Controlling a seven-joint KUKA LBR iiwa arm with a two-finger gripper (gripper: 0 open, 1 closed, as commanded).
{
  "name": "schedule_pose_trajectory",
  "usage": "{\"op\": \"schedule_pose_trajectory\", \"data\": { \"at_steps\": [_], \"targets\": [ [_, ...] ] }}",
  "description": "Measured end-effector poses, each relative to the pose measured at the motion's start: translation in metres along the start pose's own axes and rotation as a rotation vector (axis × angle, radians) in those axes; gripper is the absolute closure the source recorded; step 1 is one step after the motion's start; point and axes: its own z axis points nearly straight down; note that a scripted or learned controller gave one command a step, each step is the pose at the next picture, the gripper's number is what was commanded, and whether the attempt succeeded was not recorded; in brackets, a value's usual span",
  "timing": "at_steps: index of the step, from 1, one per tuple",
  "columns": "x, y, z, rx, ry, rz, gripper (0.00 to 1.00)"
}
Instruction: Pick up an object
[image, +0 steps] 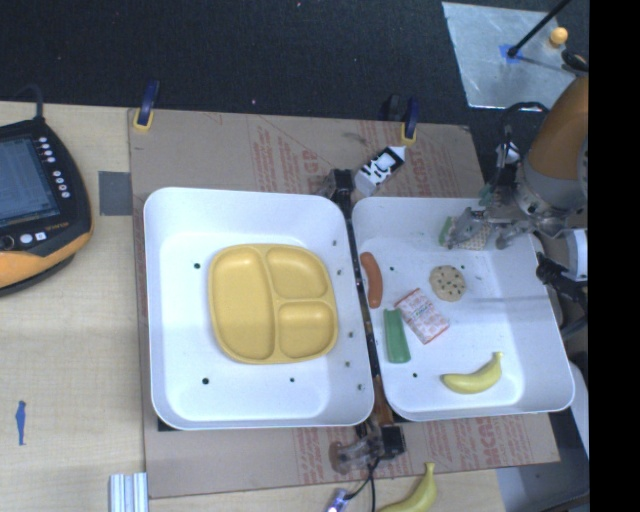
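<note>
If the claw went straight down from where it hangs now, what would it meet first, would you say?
Probably the bare floor of the right bin near its far edge. The claw hangs up and right of the cookie, though depth is hard to judge.

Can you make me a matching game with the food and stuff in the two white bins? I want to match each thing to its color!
Things:
1. banana
2. hot dog
3. cookie
4. divided plate

Colors and places:
A. red-brown, at the right bin's left edge
B. tan with dark chips, right bin
C. yellow, front of the right bin
D. pale yellow, left bin

Pairs: 1-C, 2-A, 3-B, 4-D
</note>
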Motion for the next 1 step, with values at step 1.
{"op": "schedule_pose_trajectory", "data": {
  "at_steps": [1],
  "targets": [
    [0.0517,-0.0836,0.0225,0.002,0.000,0.000,0.00]
  ]
}}
